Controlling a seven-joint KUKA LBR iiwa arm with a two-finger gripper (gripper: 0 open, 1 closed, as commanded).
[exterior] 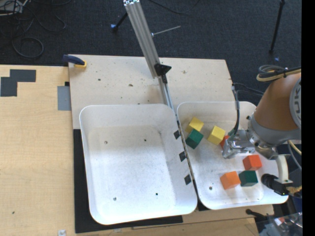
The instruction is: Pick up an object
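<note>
Orange block (pixel 230 180), near edge of the right bin (pixel 216 203): just in front of the gripper (pixel 230 150), toward the camera; lies flat, faces clear. Green block (pixel 248 178): touching the orange one on its arm side. Second orange-red block (pixel 252 162): beside the gripper on the arm side, just behind the green one. Gripper: low over the bin floor among the blocks, metal parts blurred against the white; whether it is spread or closed cannot be told, and nothing can be seen held in it. A small red patch sits right against it, too small to identify. Yellow block (pixel 216 134): just beyond the gripper, standing free. Dark green block (pixel 194 139) and another yellow block (pixel 195 125): farther out toward the bin divider, touching one another. Left bin (pixel 88 127): well away across the divider. Handling judgement: blocks look small, rigid, light, smooth-faced; grip across two opposite flat faces; the free-standing yellow block offers the easiest access.
</note>
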